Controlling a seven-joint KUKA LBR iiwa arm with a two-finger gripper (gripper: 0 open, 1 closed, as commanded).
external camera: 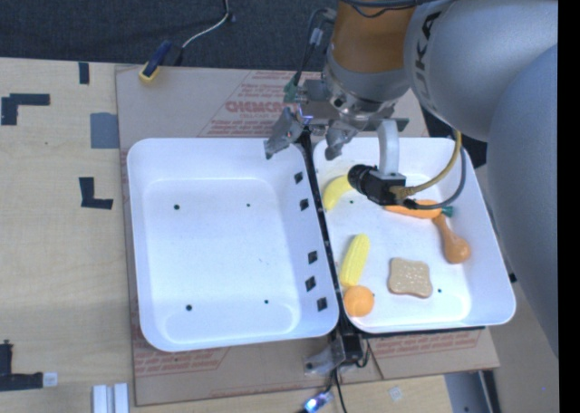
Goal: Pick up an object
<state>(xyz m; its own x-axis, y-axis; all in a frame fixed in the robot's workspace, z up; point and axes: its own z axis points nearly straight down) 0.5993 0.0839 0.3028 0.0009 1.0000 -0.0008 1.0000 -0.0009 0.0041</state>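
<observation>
Arm (pixel 471 49) reaches in from the right; hand (pixel 310 138) hangs over the far end of the divider between the two bins. Its two dark fingers (pixel 283 138) are spread apart with nothing between them. No grasp yet.

Candidate objects all lie in the right bin (pixel 471 312):
- banana (pixel 337 191), far-left part of the bin, just beside the divider and nearest the hand
- corn cob (pixel 354 258), along the divider, nearer the camera
- orange ball (pixel 359 301), just near of the corn, at the near-left corner
- toast slice (pixel 410 278), near centre
- carrot (pixel 415 212), partly under a black fitting on the wrist
- tan drumstick-shaped piece (pixel 451 241), right side

Left bin (pixel 163 248) carries nothing to pick, so the target must come from the right bin.

Judgement: the spread fingers suit a descent onto the banana. It sits close to the bin wall, so one finger may strike the rim; the hand looks offset slightly left of it and probably needs a small shift right before descending.

Table (pixel 54 221) bears black tape marks on the left.
</observation>
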